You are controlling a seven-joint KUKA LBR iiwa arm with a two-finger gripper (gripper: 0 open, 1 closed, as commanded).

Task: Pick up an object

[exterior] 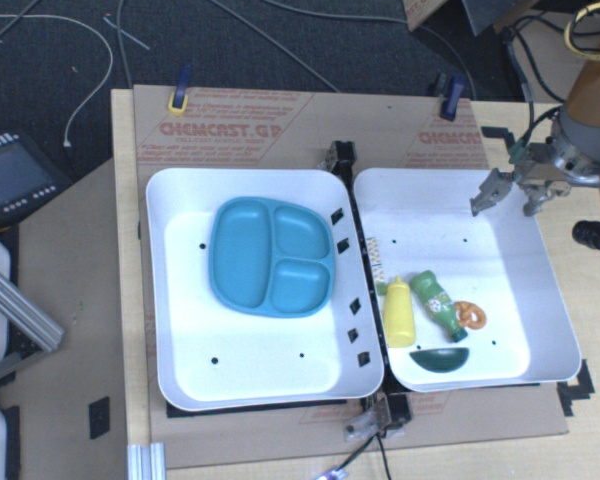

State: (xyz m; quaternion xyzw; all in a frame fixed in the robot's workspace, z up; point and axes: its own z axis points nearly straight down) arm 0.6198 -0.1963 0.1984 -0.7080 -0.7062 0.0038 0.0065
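Down in the near part of the right bin (500,258), a small cluster of objects lay together: a smooth yellow bottle (399,311) with a rounded body and narrow cap end, a green bottle (437,301) with a pale label lying at a slant just beside it, a knotted, glossy brown pretzel (470,315) touching the green one's lower end, and a dark green bowl-like piece (439,358), curved underneath, near the front wall. Both bins were shallow, white, matte plastic with rounded corners. Up at the far right corner of that bin, well apart from the cluster, the gripper (510,196) hung with its two grey metal fingers spread wide and nothing between them. Over in the left bin (180,298) sat a rounded blue tray (272,256) divided into three compartments. Under the bins lay printed brown cardboard (230,123).
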